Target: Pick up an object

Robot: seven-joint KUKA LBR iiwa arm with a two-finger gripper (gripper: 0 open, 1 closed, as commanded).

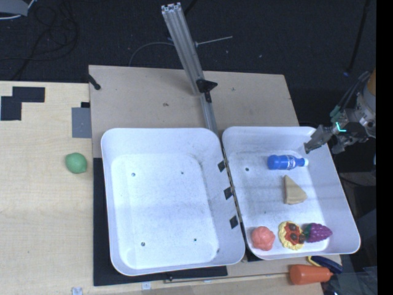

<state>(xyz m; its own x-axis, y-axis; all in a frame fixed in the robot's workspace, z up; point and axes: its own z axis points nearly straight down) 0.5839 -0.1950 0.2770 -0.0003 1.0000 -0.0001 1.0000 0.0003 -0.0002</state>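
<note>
White bin (319, 241), blue bottle (285, 161), jaws (320, 138) nearby

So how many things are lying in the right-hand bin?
5: a blue bottle near the top, a tan wedge mid-bin, and along the bottom edge a pink ball, a yellow toy and purple grapes.

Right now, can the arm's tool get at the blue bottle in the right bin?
Probably yes: the tool sits just beyond the right bin's upper rim, and the blue bottle lies uncovered nearby, apart from the other items.
</note>
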